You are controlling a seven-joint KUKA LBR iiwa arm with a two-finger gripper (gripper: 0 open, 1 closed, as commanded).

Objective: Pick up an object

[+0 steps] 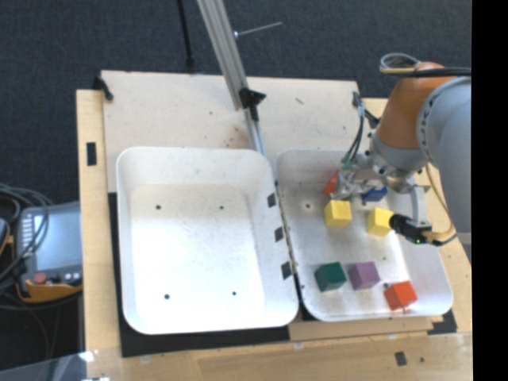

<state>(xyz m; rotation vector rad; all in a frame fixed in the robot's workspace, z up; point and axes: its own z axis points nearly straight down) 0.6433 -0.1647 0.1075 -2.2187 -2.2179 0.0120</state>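
The right bin [305, 177] holds several small blocks: two yellow ones [338, 213] [379, 221], a green one [330, 276], a purple one [364, 275] and an orange-red one [401, 294]. Another orange piece [331, 186] peeks out beside the gripper. My gripper [359, 190] hangs low over the bin's back part, just above and between the two yellow blocks. Its fingertips are hard to make out against the wrist hardware, and nothing is visibly held.
The left bin [135, 173] stands next to the right one. A slanted aluminium bar [226, 46] rises from the bench behind the bins. A grey box with cables [44, 248] lies off the bench's left edge.
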